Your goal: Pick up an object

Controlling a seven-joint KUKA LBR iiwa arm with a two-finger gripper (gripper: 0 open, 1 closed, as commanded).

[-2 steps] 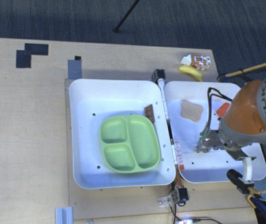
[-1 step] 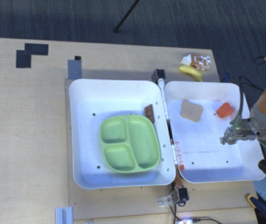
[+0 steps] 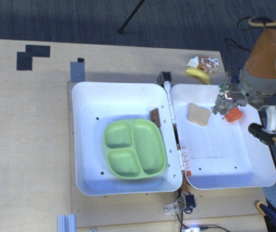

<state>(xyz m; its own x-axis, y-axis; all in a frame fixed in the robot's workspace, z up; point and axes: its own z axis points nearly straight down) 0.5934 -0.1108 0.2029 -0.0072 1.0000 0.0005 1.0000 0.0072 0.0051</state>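
The gripper [image 3: 223,102] hangs low over the far right part of the right bin [image 3: 225,173]; whether it is open or closed cannot be told. An orange block [image 3: 233,114] lies just beside it, seemingly on the bin floor, and a tan sponge [image 3: 198,115] rests near its other side. Nothing looks lifted, so the pick appears still to do. The left bin [image 3: 87,129] holds a green tray [image 3: 134,149].

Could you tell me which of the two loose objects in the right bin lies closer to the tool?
The small orange block does, right beside the tool near the bin's far right corner. The tan sponge-like piece lies further left, apart from it.
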